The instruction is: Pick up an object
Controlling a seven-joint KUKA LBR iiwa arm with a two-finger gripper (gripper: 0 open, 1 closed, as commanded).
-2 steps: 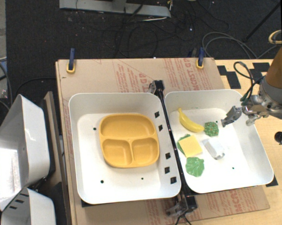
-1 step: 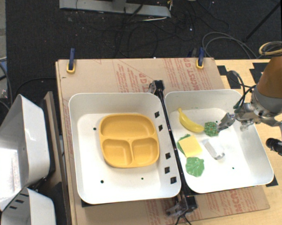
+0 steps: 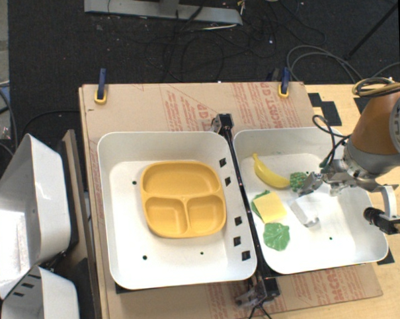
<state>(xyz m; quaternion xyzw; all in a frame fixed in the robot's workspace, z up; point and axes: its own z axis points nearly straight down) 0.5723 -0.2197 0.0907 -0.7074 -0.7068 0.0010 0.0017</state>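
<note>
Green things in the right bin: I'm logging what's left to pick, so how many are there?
2. A small broccoli-like piece beside the banana's right end, near the gripper; a flat leaf below the yellow block. More may hide under the arm.

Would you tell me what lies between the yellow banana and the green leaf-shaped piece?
In the camera view, a yellow-green square block lies between the curved yellow banana and the flat green leaf-shaped piece.

Left of the black divider (image 3: 235,187), a white bin (image 3: 116,212) holds a plain yellow-orange sectioned plate (image 3: 184,198); right of it lie a yellow banana (image 3: 270,174), a pale yellow-green block (image 3: 269,207) and a green leaf (image 3: 277,236), on brown red-lettered cardboard (image 3: 184,103).
</note>
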